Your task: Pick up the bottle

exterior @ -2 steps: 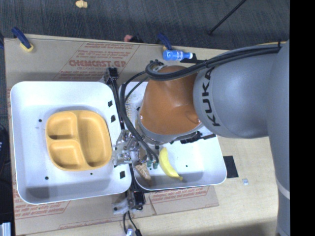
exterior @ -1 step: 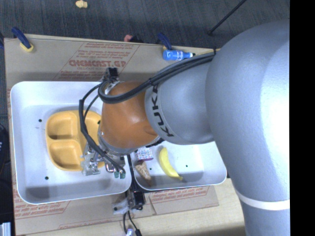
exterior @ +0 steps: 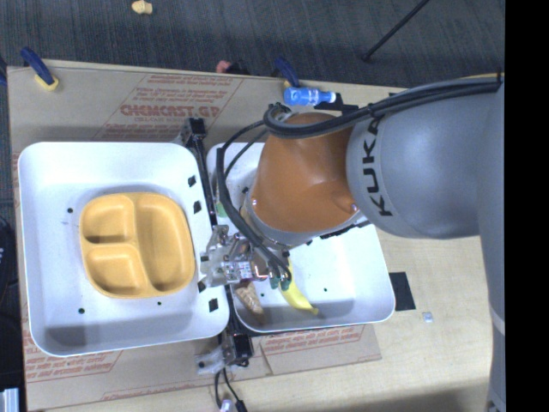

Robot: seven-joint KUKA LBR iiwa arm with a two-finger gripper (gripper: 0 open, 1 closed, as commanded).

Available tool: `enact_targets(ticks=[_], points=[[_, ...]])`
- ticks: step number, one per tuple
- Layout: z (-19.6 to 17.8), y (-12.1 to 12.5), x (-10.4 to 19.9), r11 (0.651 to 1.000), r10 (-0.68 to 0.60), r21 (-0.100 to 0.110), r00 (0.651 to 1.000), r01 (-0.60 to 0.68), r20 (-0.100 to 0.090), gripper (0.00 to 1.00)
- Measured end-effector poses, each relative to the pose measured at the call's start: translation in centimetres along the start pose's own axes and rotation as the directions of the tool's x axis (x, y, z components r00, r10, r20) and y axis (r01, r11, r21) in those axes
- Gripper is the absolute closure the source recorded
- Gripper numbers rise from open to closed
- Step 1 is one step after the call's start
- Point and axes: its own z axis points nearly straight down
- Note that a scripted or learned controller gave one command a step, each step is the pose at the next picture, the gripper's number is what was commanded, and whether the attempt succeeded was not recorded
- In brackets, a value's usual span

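Arm: my grey KUKA arm (exterior: 429,161) reaches in from the right, and its orange band (exterior: 304,178) covers much of the right bin.
Gripper: my gripper (exterior: 236,264) sits low at the near-left corner of the right bin, just above the divide between the two bins. I cannot tell from this slant how it is set, nor whether anything is in it.
Right bin: shallow and white (exterior: 360,290), with most of its floor hidden beneath my wrist.
Bottle: I cannot make out a bottle with any certainty. If it lies in the right bin it is under my arm or gripper.
Banana: yellow (exterior: 298,297), lying just beside the gripper on the near side of the right bin.
Brownish item: small (exterior: 249,297), directly under the gripper, too blurred to name. It may be the target or a distractor.
Left bin: white (exterior: 43,230), holding a yellow divided tray (exterior: 137,243), well apart from my working point.
Cables: black loops (exterior: 225,166) hang by the wrist near the bin divide.
Step in hand, judged: descent for a grasp in the near-left corner.
Doing it well: centre over the target rather than the banana, keep clear of the bin wall, and close only once the item sits squarely between the tips.
Risk: catching the banana or the rim instead.
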Motion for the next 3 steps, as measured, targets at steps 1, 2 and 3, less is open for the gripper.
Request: enact_targets(ticks=[1,2,3], points=[[-7.7,-2.1,-1.1,0.813,-0.582,0.001,0.813,0.582,0.002,1.00],[-1.2,1.1,-0.4,0.812,-0.583,-0.002,0.812,0.583,-0.001,1.00],[-5.7,1.7,-0.6,0.442,-0.897,0.002,0.442,0.897,0.002,1.00]])
